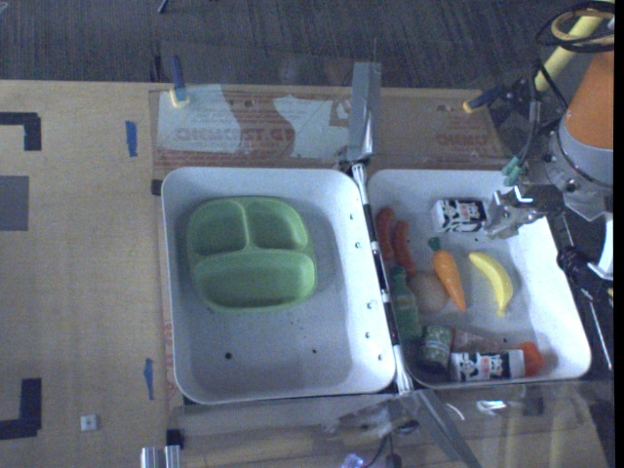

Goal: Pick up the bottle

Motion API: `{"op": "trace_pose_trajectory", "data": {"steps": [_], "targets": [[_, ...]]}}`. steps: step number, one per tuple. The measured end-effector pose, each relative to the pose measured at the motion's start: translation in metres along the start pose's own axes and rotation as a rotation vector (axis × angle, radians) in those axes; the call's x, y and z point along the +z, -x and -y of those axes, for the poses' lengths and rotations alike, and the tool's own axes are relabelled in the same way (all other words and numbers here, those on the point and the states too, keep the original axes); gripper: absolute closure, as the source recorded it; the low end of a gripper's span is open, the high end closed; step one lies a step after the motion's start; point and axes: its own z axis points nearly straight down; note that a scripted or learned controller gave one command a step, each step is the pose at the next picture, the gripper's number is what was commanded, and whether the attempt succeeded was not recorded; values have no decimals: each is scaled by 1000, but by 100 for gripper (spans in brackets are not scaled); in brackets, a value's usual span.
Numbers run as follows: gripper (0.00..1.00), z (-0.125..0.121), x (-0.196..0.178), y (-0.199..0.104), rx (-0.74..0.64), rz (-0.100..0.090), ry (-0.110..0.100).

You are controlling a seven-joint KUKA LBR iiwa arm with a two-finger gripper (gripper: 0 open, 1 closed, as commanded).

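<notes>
The tool (pixel 514 211) is hovering over the upper right part of the right bin (pixel 575 310), just beside a small black-and-white carton (pixel 459 214); whether it is wide or narrow, I cannot tell. Below it, a banana (pixel 492 280) and a carrot (pixel 448 275) are lying side by side. The bottle (pixel 495 363), white-labelled with an orange cap, is lying on its side along the bin's near wall, well apart from the tool. In the left bin (pixel 273 373), a green divided plate (pixel 251 253) is sitting. Both bins are resting on the wooden surface (pixel 78 261).
</notes>
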Motion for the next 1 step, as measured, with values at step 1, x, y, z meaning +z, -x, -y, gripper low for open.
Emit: {"op": "trace_pose_trajectory", "data": {"steps": [1], "targets": [[100,-1,-8,1,1,1,-2]]}}
